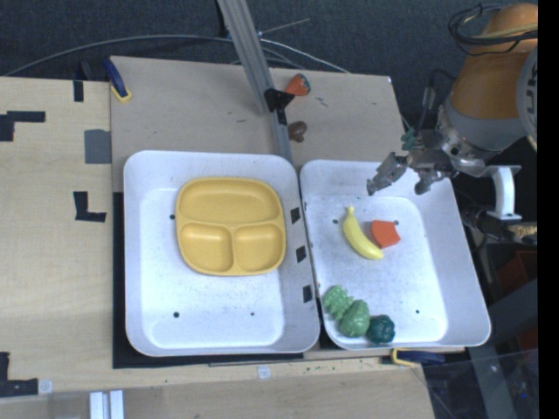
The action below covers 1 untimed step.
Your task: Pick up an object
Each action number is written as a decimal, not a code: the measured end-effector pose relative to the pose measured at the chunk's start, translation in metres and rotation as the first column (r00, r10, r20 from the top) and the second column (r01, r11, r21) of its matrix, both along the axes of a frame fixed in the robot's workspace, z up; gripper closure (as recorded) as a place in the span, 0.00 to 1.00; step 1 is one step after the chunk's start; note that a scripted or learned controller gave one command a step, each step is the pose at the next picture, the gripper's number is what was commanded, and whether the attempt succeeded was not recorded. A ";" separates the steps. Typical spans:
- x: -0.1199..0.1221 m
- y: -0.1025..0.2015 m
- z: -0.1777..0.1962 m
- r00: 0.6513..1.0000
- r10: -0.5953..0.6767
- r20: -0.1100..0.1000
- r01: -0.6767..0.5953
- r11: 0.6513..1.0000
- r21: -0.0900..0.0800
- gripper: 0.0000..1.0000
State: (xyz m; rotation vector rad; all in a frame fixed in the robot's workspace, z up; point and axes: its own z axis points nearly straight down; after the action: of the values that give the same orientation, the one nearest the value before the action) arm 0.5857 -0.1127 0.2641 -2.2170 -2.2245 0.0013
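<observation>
Gripper: we see the two-finger metal gripper (pixel 403 176) poised over the far edge of the right shallow white plastic bin (pixel 454 260); its fingers are spread apart with nothing between them.
Arm: the grey arm with the orange band (pixel 491 68) comes in from the right, and we judge it is placed high so it can drop onto whatever it chooses below.
Candidate objects: the curved yellow toy banana (pixel 360 236) lies mid-bin, touching or just beside the small orange-red block (pixel 385 233); both sit near the gripper, toward us from it.
Other objects: the lumpy green toy vegetable (pixel 346 310) and the dark teal round piece (pixel 380 328) rest against the near rim of the same bin, well apart from the gripper.
Why so placed: we judge the loose scatter leaves room around the banana for fingers to straddle it, though the block beside it could get in the way.
Left bin: the left shallow white plastic bin (pixel 148 260) carries a yellow three-compartment plastic tray (pixel 231 225), lying flat.
Surface: both bins sit on a tan bench top (pixel 52 234) marked with dark tape pieces.
Room: a grey metal post (pixel 249 37) slants up behind the bins, over dark blue flooring (pixel 131 7).
</observation>
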 end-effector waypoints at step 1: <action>0.000 0.000 0.000 1.000 0.000 0.000 0.000 1.000 0.000 0.00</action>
State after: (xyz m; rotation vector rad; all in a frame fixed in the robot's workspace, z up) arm 0.5857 -0.1127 0.2641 -2.2171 -2.2241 0.0007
